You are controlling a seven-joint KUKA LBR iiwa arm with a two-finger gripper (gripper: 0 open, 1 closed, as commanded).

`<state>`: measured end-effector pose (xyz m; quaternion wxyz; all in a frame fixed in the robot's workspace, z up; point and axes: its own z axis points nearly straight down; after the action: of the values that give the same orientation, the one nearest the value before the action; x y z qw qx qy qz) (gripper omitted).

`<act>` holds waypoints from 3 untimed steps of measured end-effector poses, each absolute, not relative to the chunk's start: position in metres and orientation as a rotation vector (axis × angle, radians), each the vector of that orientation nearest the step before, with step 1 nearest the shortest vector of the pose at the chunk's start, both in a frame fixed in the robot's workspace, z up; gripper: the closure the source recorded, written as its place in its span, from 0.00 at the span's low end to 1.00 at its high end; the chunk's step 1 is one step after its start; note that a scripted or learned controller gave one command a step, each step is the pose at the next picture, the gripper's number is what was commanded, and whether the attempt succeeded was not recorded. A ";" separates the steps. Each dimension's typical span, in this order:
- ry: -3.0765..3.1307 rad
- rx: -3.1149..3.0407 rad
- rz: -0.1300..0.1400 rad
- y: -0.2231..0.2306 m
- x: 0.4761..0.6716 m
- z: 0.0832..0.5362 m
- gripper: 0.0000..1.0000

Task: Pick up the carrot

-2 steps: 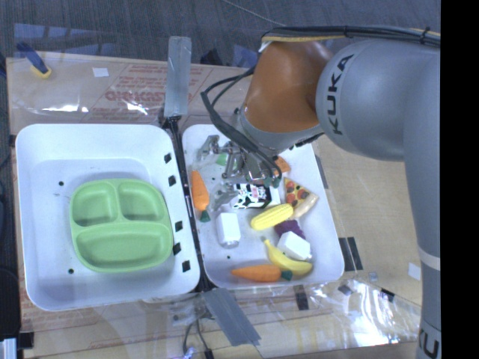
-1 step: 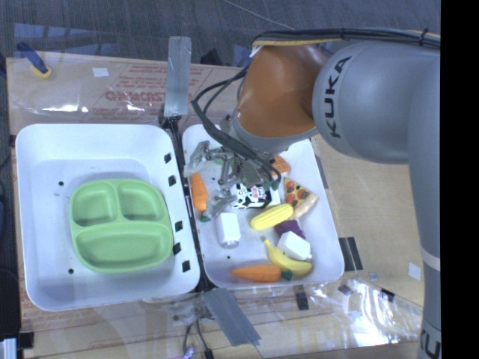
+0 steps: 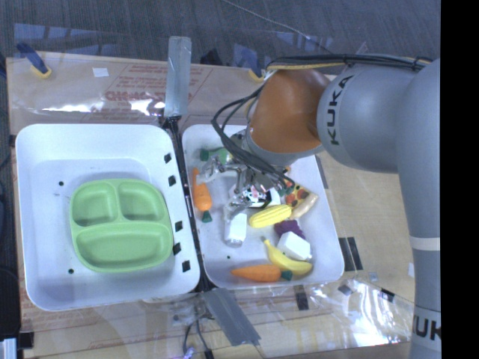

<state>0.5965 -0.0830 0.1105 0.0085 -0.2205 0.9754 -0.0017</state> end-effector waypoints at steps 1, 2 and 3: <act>3.077 -0.562 -0.003 -0.090 0.621 0.098 0.00; 3.068 -0.566 -0.006 -0.089 0.625 0.112 1.00; 3.069 -0.566 -0.005 -0.089 0.624 0.111 0.00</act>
<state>0.6240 -0.0887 0.1109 0.0103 -0.1814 0.9833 -0.0015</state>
